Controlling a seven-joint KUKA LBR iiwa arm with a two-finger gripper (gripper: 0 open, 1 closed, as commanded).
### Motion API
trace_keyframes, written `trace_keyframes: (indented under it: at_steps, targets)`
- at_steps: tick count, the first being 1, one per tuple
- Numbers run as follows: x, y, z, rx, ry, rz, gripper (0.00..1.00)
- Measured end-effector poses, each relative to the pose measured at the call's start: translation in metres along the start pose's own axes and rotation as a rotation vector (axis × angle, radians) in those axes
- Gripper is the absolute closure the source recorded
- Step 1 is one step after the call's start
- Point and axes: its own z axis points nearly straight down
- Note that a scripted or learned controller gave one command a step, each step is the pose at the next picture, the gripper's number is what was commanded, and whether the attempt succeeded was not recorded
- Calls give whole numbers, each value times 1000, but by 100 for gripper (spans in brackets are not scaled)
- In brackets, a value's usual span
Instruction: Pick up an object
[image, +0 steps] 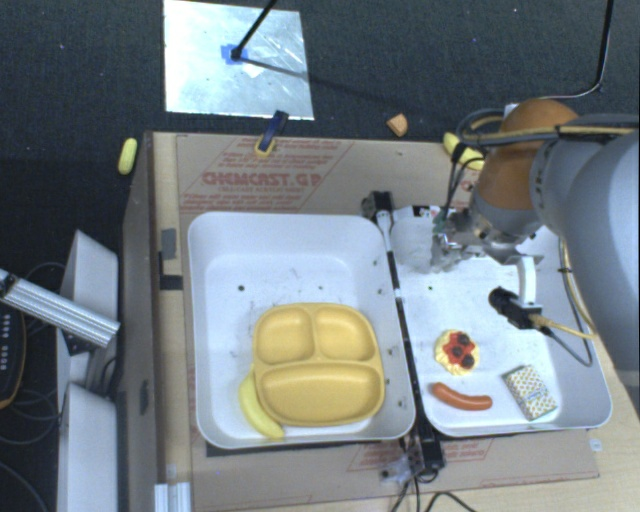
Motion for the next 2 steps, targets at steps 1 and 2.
trace_keyframes:
  at_steps: [1,2]
  targets:
    - [-40,7,-37,6,0,5,100]
    - [-69,20,-64,6,0,4,100]
